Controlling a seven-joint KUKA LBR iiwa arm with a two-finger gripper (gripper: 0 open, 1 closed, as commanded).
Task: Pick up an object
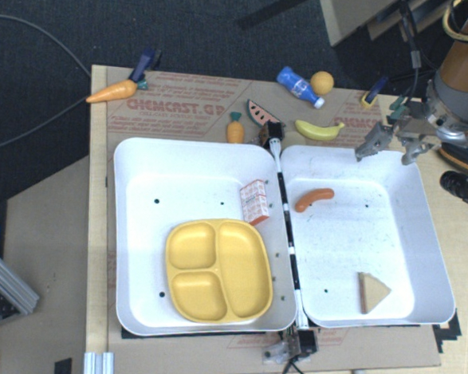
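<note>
Nearest, a tan wedge (pixel 372 292) lies in the right bin (pixel 422 235); a yellow divided plate (pixel 219 269) and a small red-and-white box (pixel 254 201) sit in the left bin (pixel 136 215). Farther back, a sausage (pixel 314 198) rests in the right bin. Beyond it, the gripper (pixel 394 147) hangs over that bin's far rim, fingers (pixel 370 145) spread apart, holding nothing.

Cardboard sheet (pixel 194 99), upper middle of the frame: red print reading "CHEMCAST GP", upside up, above the left bin.
Cardboard sheet, upper right: more red print near the banana (pixel 318 130), partly covered, not readable.
Small carton (pixel 254 201), in the left bin: red and white pattern, lettering too small to read.
Blue bottle (pixel 300 86), top centre: label too small to read.
</note>
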